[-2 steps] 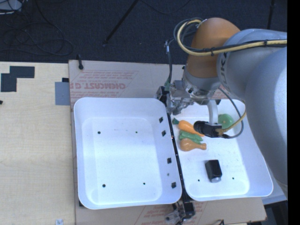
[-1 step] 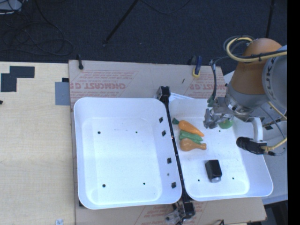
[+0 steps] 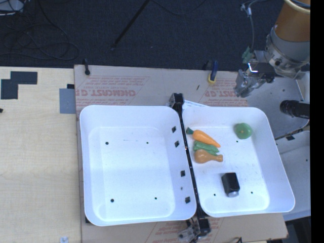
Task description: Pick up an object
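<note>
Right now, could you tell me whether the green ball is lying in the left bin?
No, the green ball lies in the right bin, near its far corner, apart from the carrot.

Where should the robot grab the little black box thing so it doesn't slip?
Probably across the black block's long sides, coming straight down from above. It lies flat in the right bin, apart from the toy vegetables and the walls, so the jaws have room on both sides.

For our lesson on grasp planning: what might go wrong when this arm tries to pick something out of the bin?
The carrot, green pod and tan piece lie touching, so the end effector may nudge neighbours or lift two. The round green ball could roll away.
</note>
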`<state>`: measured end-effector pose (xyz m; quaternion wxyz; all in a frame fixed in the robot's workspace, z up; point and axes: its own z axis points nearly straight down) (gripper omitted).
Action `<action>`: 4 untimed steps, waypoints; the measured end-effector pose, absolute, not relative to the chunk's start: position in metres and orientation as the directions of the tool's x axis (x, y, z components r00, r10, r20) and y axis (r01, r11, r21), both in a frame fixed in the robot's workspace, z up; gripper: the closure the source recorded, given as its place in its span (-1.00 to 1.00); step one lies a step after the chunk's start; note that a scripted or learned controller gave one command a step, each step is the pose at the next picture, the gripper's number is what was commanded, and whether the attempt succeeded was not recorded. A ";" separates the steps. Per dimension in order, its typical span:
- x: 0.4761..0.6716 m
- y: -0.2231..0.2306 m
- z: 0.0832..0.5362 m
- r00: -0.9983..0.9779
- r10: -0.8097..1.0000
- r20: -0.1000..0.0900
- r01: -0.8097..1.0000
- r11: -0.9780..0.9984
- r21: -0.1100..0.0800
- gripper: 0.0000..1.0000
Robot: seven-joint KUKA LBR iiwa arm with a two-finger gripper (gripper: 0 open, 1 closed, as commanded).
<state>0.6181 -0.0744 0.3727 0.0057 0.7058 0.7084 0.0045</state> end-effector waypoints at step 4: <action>0.644 0.144 0.536 -0.005 1.000 0.000 1.000 0.005 -0.005 1.00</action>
